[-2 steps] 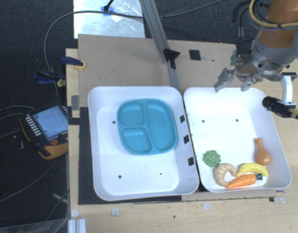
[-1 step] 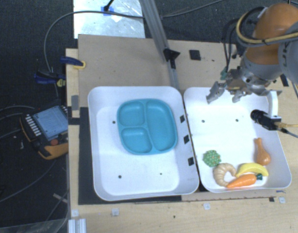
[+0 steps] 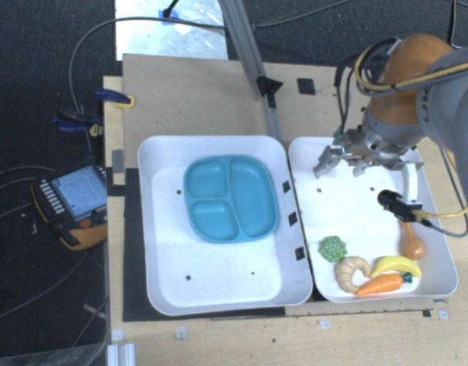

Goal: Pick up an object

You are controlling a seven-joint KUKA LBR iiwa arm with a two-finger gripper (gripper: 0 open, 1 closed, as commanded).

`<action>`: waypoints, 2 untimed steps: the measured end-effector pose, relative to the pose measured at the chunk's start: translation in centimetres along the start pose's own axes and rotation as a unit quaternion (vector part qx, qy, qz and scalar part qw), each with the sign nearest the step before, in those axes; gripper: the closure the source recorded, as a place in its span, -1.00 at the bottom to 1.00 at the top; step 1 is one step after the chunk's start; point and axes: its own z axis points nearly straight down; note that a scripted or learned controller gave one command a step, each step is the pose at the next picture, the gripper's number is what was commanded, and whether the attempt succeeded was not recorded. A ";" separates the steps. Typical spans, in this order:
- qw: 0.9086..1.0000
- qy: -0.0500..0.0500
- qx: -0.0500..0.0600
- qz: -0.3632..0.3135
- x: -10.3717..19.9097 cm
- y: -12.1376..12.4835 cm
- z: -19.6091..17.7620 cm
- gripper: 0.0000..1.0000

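My gripper hangs over the far end of the right bin, below the orange-banded wrist. Its two grey fingers stand spread apart, open, with nothing between them. The toy foods lie at the bin's near end, well apart from the gripper: a green broccoli, a tan croissant-like piece, an orange carrot, a yellow banana and an orange-brown pear-shaped piece by the right wall.
The left bin holds a blue divided plate. A black fitting with a yellow cable hangs over the right bin near the pear-shaped piece. A grey pole crosses the bench at the back. Tools and a handheld unit lie off the bench's left.
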 end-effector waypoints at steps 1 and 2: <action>1.000 0.000 0.000 -0.001 0.2 0.7 5.9 -1.00; 1.000 0.000 -0.002 0.000 0.2 0.7 4.6 1.00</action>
